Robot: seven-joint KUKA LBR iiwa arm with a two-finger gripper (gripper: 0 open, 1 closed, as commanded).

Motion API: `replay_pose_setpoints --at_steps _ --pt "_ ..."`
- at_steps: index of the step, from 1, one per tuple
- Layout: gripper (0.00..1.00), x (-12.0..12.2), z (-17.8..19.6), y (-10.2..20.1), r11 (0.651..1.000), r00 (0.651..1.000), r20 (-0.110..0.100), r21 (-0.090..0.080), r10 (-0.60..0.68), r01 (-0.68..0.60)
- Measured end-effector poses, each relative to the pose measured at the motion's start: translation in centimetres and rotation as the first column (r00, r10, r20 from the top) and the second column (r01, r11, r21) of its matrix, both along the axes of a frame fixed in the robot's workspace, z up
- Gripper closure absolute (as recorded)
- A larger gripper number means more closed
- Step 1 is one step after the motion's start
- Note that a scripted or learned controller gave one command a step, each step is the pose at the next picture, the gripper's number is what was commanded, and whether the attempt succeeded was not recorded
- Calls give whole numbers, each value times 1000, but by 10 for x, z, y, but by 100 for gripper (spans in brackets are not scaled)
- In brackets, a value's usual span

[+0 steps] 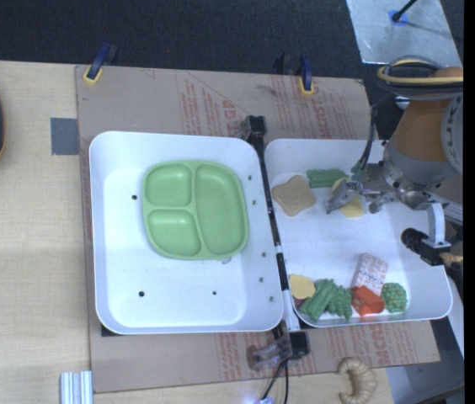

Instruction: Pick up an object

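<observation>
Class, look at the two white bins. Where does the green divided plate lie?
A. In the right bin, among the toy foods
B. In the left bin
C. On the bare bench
B: the green divided plate lies flat inside the left bin, apart from the toy foods.

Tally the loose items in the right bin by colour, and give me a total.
Green: 3 (block, bean bundle, round piece)
Yellow: 2 (piece by the gripper, piece at the bin's near left corner)
Tan: 1 (cookie-shaped piece)
Red: 1 (piece)
Pink and white: 1 (packet)
Total: 8

green divided plate [195, 209] in left bin [111, 225], pincer [344, 199] low over right bin [406, 268] beside tan cookie [293, 196]
</observation>
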State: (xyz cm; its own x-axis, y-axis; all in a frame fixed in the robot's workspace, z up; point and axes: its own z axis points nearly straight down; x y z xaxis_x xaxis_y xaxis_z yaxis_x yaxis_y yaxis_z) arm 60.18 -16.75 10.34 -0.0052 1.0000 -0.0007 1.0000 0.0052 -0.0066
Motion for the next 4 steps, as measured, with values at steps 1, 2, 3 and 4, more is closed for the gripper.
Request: replay_pose_setpoints --at_steps 1,2,3,4 --pt "0 45 2 1 1000 1000 8 0 -1 1" --pt "0 26 -11 -11 1000 1000 1 0 -2 2" --pt "0 24 -11 6 1000 1000 1 1 0 0" --pt "0 56 -11 -14 1000 1000 7 0 2 -2"
